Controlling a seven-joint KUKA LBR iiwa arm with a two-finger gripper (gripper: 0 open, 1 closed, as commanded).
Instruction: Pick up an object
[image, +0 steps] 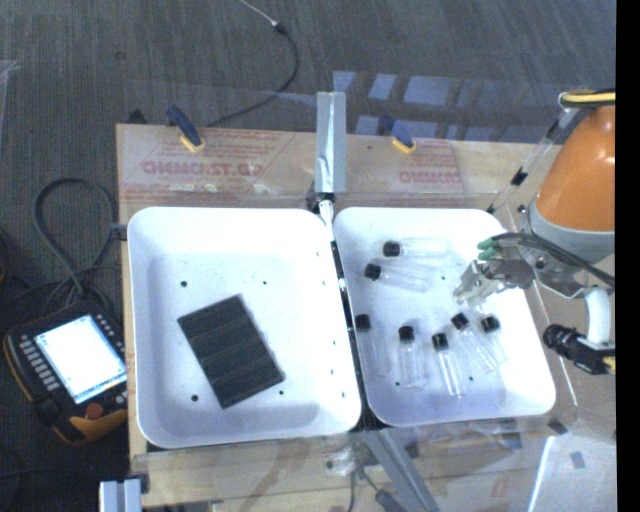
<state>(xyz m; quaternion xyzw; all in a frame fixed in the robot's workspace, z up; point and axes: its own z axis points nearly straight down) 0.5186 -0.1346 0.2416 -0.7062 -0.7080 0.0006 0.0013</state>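
Camera view is taken from above the bench, where two white bins are set side by side. A dark ribbed rectangular pad (230, 350) is seen lying flat at a slant in the left bin (160, 240). Several clear vials with black caps (405, 333) are scattered across the floor of the right bin (520, 400), most of them lying on their sides. The gripper (472, 288) is seen above the right bin's right half, reached in from the bin's right rim, just above two of the capped vials. Whether its tips are spread or pressed together cannot be told. A lit handheld pendant (70, 365) is seen on the floor beyond the left bin's left wall.
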